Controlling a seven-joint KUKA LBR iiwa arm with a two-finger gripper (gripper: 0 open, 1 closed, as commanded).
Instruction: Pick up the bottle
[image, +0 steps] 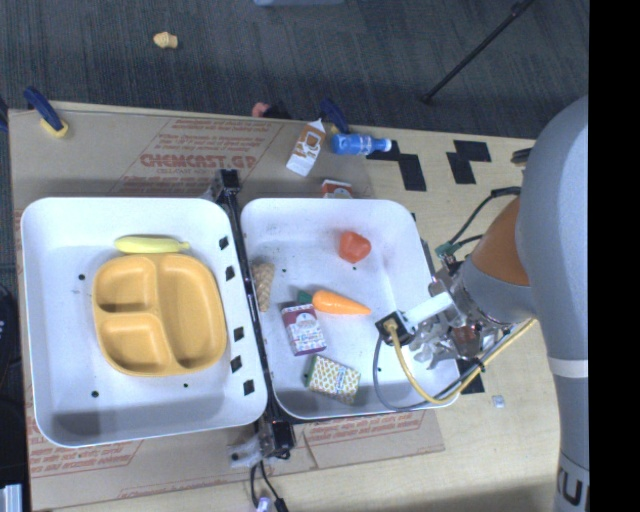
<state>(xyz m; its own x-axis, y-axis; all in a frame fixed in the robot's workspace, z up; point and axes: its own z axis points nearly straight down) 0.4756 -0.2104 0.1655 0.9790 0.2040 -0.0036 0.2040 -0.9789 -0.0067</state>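
Bins (60, 225) of shallow white plastic sit side by side on a cardboard-covered worktop (180, 150), seen from above at a slant. Lying on its side beyond the far edge of the right bin, outside both bins, is the blue bottle (352, 145), just beside a small brown-and-white carton (306, 149). The grey arm (545, 250), with its orange band (500, 250) above the wrist, reaches in from the right and ends at the near right corner of the right bin, where its pincer (440, 345) hangs amid cables and a yellow hose (420, 385); how far the pincer stands open cannot be told, and nothing is seen in its hold. It is well apart from the bottle. Within the right bin lie a red rounded item (354, 246) toward the far side, an orange carrot (340, 303) near the middle, a dark red packet (302, 329) just beside it, a green patterned packet (333, 378) nearer still, and a tan cone-like piece (263, 283) against the left wall. The left bin holds a yellow divided plate (158, 312), with a yellow banana (152, 244) at its far edge. Blue clamps (45, 110) grip the far edge of the cardboard.
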